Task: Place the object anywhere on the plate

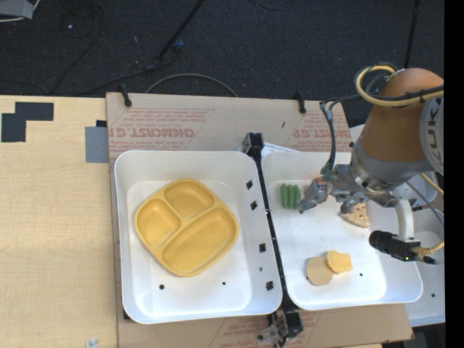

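Right bin (406, 285); arm-hidden pizza slice (356, 214)

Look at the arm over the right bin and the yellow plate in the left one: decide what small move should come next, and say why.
Probably lower the gripper onto the green object just to its left. Nothing shows between its fingers, and the yellow plate in the left bin carries no item, so a pick must come first. The green piece lies nearest; the tan disc and yellow piece lie farther off.

The arm (399, 125) reaches in from the right, orange band uppermost. Its gripper (317, 194) hangs low, pointing left.
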